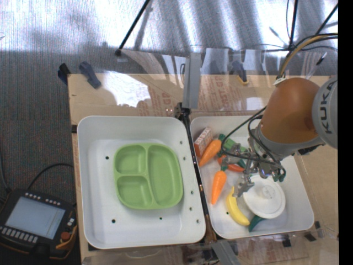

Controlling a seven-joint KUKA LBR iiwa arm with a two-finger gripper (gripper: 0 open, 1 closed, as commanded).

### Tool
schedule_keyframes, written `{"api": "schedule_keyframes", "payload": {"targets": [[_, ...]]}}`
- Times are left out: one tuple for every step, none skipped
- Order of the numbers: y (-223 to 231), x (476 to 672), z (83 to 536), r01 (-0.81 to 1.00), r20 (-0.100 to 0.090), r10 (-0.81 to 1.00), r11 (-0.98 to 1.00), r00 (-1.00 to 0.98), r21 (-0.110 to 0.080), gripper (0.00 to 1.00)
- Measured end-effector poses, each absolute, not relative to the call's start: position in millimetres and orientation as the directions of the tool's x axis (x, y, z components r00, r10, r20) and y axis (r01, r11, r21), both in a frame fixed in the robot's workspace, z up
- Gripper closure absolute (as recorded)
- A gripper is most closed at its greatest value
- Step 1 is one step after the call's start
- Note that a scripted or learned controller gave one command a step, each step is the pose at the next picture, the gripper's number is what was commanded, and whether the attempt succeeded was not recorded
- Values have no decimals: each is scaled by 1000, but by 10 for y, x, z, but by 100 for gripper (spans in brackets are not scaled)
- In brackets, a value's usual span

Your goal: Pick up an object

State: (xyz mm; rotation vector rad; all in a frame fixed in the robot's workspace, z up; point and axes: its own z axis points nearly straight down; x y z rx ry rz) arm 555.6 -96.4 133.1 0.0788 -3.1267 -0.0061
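Arm (292, 117) fills right of frame, reaching in over right bin (306, 214). Left bin (88, 148), centre-left, holds a green divided plate (148, 176). Gripper (247, 185) hangs low in right bin, between banana (237, 208) and white lid-like dish (266, 200); can't tell its state, too small & cluttered. Two carrots (218, 185) lie just left of it. Likely pick is the banana, lower centre-right: prob. light, stiff plastic, smooth & curved, so grab across mid-body, not the tapered ends.
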Motion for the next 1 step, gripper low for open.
{"api": "schedule_keyframes", "payload": {"targets": [[-884, 5110, 848, -21, 6, -21, 1000, -1000, 3, 0]]}}
